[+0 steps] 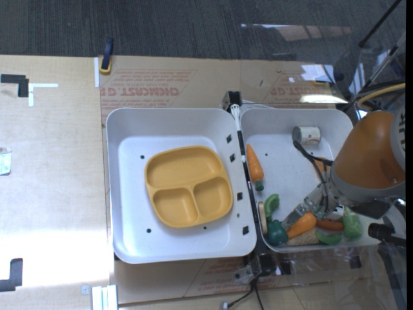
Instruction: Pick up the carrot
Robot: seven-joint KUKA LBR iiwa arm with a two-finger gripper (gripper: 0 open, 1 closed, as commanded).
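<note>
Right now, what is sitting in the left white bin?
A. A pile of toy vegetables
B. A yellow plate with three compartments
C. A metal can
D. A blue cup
B: the left bin holds a yellow divided plate with three compartments, while the toy vegetables, such as the carrot, lie in the right bin.
</note>
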